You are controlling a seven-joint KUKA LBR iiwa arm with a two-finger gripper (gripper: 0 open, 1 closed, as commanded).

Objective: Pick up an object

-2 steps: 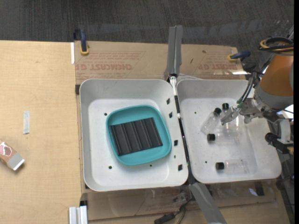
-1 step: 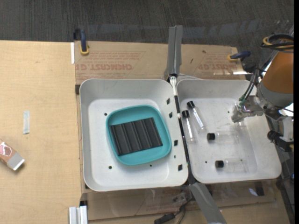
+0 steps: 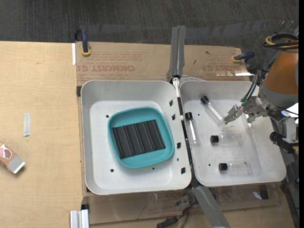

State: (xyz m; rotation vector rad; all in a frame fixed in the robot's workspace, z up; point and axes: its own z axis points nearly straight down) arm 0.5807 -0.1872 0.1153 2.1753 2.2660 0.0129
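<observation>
Bins sit side by side on the bench (image 3: 42, 80), the left bin (image 3: 95, 175) and the right bin (image 3: 266, 175) touching along a shared middle edge. Inside the left bin lies a teal tray (image 3: 116, 127) holding a dark ribbed insert (image 3: 140, 137), tilted slightly. The right bin holds several clear tubes with black caps: one tube (image 3: 210, 108) near the back lies at a slant, a second (image 3: 190, 127) lies along the left wall, a third (image 3: 225, 137) sits near the middle, and a fourth (image 3: 235, 166) rests toward the front. The arm (image 3: 282, 75), with its orange band, reaches in from the right over the back right part of the right bin. The gripper (image 3: 242, 114) hangs just right of the slanted tube, its metal fingers (image 3: 231, 115) spread somewhat apart with nothing visible between them; whether they touch the bin floor I cannot tell. Outside the bins, a small grey strip (image 3: 26, 125) and a red and white packet (image 3: 9, 158) lie on the bench at the far left. Cardboard (image 3: 123, 63) lies behind the bins.
</observation>
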